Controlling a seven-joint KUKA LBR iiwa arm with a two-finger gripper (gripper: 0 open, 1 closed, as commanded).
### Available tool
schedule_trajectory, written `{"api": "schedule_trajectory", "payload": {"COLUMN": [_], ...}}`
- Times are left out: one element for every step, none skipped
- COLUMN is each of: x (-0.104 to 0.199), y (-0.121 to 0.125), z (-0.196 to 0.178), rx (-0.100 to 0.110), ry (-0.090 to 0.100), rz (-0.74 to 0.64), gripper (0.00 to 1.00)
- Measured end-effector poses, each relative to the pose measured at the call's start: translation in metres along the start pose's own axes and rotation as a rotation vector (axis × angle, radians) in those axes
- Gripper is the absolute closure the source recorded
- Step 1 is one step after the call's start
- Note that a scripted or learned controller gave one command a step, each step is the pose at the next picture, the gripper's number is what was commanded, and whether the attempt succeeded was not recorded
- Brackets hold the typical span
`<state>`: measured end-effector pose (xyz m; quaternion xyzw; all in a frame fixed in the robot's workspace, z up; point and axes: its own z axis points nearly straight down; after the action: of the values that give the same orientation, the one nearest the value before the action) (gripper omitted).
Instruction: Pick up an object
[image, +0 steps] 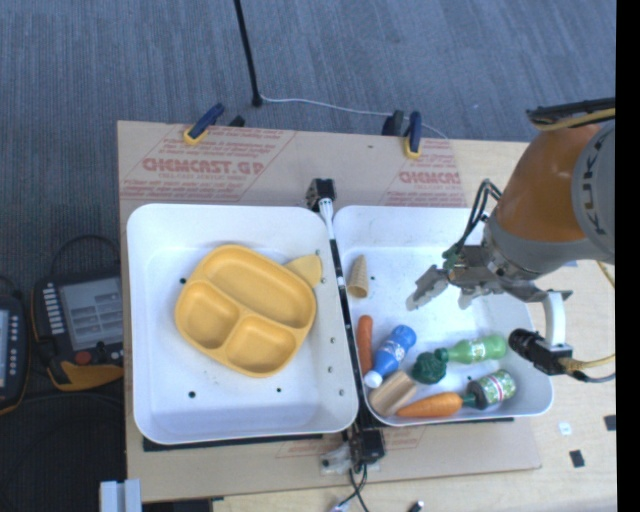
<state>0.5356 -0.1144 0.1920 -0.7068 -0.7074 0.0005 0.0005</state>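
My claw (440, 287) hangs over the right bin (440, 232), fingers spread apart, nothing between them. It sits above the bin's bare middle floor, left of my wrist.

Objects crowd the bin's near and left parts. Blue bottle (392, 352) lies tilted, white cap toward the divider. Just left of it, a small orange sausage (365, 335) runs along the divider. Green broccoli (430, 367) sits beside the bottle's base. Green bottle (476, 350) lies to its right. Carrot (432, 405) lies along the near wall, touching a tan bread roll (392, 393). Dark can (493, 388) sits near the right corner. A tan cone (357, 275) rests alone, up by the divider, well apart from the rest.

Left bin (160, 400): yellow divided plate (246, 309), with a yellow wedge (306, 267) at its far edge.

Counter (160, 160): clamps at far edge.
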Motion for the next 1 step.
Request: {"api": "schedule_trajectory", "payload": {"x": [0.0163], "y": [-0.0193], "z": [0.0945], "rx": [-0.003], "ry": [-0.001], "rz": [0.001], "gripper": [0.0]}}
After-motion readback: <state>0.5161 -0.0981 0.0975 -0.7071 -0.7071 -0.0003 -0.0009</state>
